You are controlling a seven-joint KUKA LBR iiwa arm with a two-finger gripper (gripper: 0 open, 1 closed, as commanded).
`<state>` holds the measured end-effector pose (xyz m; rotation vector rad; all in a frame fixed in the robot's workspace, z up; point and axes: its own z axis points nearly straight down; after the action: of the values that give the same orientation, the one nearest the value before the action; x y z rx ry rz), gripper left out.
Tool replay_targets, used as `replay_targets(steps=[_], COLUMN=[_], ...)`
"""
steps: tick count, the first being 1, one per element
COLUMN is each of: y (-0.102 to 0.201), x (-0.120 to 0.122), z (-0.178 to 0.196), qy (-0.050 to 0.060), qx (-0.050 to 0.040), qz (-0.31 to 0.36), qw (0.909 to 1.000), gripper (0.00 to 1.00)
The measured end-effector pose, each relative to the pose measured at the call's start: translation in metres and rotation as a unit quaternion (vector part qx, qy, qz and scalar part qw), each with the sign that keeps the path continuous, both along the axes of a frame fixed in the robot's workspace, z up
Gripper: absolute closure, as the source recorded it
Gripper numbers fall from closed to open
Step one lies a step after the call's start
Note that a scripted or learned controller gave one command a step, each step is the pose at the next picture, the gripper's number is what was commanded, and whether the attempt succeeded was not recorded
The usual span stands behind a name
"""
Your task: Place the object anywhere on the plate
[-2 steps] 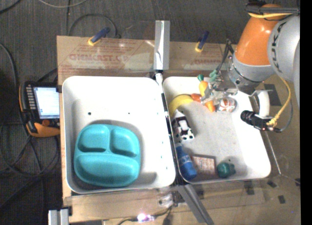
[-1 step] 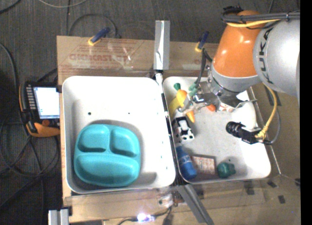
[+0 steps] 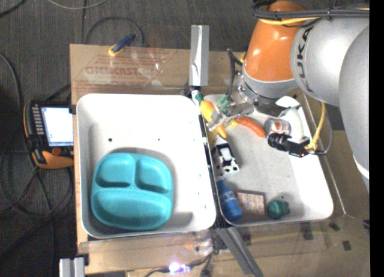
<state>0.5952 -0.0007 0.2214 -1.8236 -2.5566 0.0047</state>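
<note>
A teal plate (image 3: 132, 189) with divided sections lies in the front of the left bin (image 3: 138, 105). Nothing rests on it. My gripper (image 3: 227, 111) is low over the back left corner of the right bin (image 3: 282, 174). It sits between a yellow banana-shaped piece (image 3: 207, 111) and an orange carrot-shaped piece (image 3: 252, 127). The wrist hides how the gripper meets either piece. The arm's orange band (image 3: 273, 42) stands above that corner.
Also in the right bin are a black and white item (image 3: 226, 157), a blue bottle (image 3: 228, 201), a brown card (image 3: 251, 202) and a small green object (image 3: 277, 208). A handheld screen device (image 3: 51, 129) sits left of the bench.
</note>
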Motion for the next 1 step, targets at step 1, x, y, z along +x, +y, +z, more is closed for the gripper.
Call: replay_targets(steps=[1], y=[-0.0425], x=[-0.0333], z=[-0.039], qy=[0.0], qx=[-0.0003], qz=[-0.039], qw=[0.9992], gripper=[1.0])
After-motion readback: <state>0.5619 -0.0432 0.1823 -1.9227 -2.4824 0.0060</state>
